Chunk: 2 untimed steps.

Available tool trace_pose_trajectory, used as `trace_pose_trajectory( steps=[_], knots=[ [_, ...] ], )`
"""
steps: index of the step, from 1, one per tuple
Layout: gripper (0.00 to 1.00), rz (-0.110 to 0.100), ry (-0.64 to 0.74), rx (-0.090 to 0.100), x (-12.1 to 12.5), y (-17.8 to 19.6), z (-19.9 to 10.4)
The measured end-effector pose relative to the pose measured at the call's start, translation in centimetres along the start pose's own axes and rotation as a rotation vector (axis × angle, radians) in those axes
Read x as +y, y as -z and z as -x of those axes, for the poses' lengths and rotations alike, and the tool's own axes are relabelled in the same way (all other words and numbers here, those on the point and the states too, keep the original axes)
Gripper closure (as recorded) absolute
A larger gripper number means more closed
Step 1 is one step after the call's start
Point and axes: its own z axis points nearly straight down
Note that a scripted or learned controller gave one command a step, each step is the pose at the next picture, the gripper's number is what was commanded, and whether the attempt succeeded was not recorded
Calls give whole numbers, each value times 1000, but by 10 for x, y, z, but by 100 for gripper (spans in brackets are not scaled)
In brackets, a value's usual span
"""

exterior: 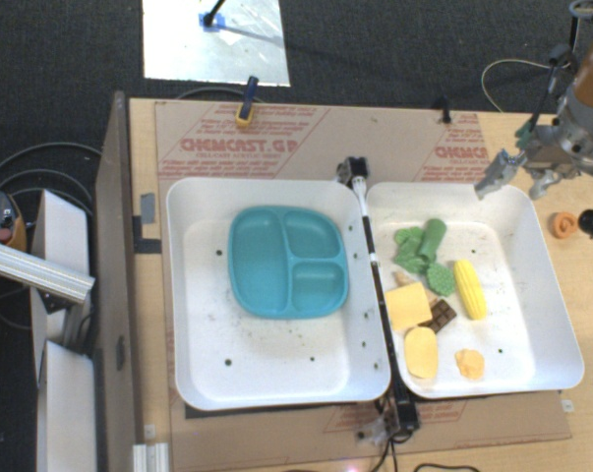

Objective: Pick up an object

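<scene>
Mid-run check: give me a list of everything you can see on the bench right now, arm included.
bins: 2, white, side by side on the bench
tray: 1, teal, three compartments, in the left bin
green pieces: a cluster, count unclear, green, right bin, far side
corn: 1, yellow, right bin, right of the green pieces
cheese block: 1, pale yellow, right bin, by the divider
brown piece: 1, dark brown, touching the cheese block
yellow oval: 1, yellow, right bin, near side
orange lump: 1, orange, right of the oval
orange ring: 1, orange, on the bench right of the bins
gripper: 1, grey, over the right bin's far right corner, nothing between its fingers
</scene>
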Motion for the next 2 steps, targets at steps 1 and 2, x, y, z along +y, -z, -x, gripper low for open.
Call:
trace_pose_trajectory(
  steps=[1,2],
  knots=[
    [0,-17,-4,5,-69,-131,-8],
    [0,-5,-4,2,-76,-181,12]
  ],
)
